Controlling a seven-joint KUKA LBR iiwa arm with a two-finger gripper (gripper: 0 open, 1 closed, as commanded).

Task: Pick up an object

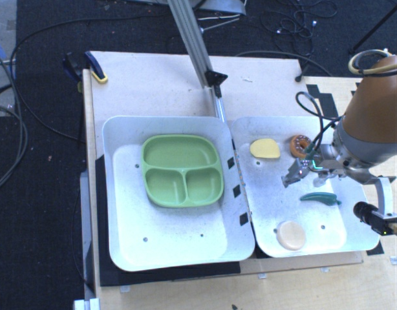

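1. Your gripper (pixel 297 174) hangs over the middle of the right bin (pixel 263 192), its dark fingers pointing toward the bin's left side; they are small and blurred against the white floor, and you cannot tell whether they stand apart or together. Nothing is seen between them.
2. The grey arm (pixel 373 118) with its orange band bulks in from the right and is cut off by the frame edge, hiding the right bin's far right corner. Black cables loop over the wrist.
3. Four things you might pick lie in the right bin: a yellow piece (pixel 265 149) near the far left, an orange ring-shaped object (pixel 299 144) just beside the wrist and partly masked by it, a teal curved piece (pixel 321 199) just below the gripper, and a pale round object (pixel 291 235) near the front edge. Their exact nature is hard to make out.
4. The left bin (pixel 121 225) holds a green divided plate (pixel 183 171) with three compartments, set toward its far side.
5. Black tabs sit along the seam where the two bins meet. No writing or label can be read anywhere.
6. Both bins rest on a pale wooden bench (pixel 153 82). A blue-and-yellow handled clamp (pixel 95 68) grips its far left corner, and a slanted metal pole (pixel 192 34) rises from the bench's far middle.
7. Beyond the bench you see dark carpet (pixel 37 141) strewn with black cables, and a grey metal stand base at the top of the frame.
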